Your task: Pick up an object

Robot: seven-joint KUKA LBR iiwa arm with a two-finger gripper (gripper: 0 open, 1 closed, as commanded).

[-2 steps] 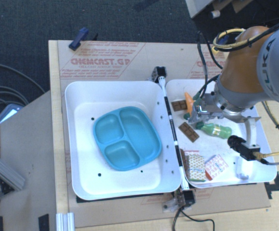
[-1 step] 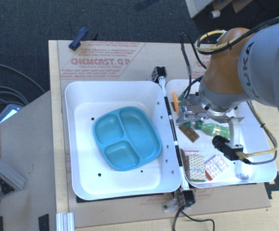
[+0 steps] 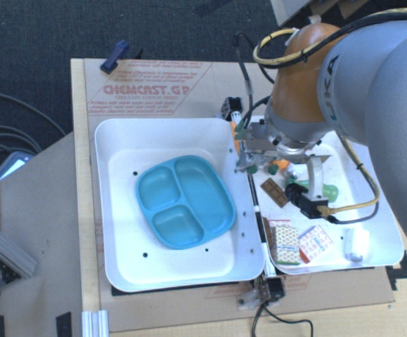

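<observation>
Landmark: the right bin (image 3: pixel 380 248), the one my arm hangs over.
My gripper (image 3: pixel 277 161): low over the right bin's far left corner, close to the wall it shares with the left bin (image 3: pixel 112 188). I cannot tell how my tool stands; the wrist hides it from above.
Candidates: a brown bar-shaped piece (image 3: pixel 274 192) just below my gripper, a green item (image 3: pixel 327 191) to its right, a small orange bit (image 3: pixel 282 165) right at the tool, two printed packets (image 3: pixel 300 243) nearer the bin's front, and a white object (image 3: pixel 357 241) by its front right.
Outside the right bin: a blue divided plate (image 3: pixel 185 201) lies in the left bin.
Step in hand: I judge this as the descent onto a target; nothing visibly held.
Next move: settle on one item, likely the brown piece or the orange bit, close around it, then lift straight up clear of the dividing wall.
</observation>
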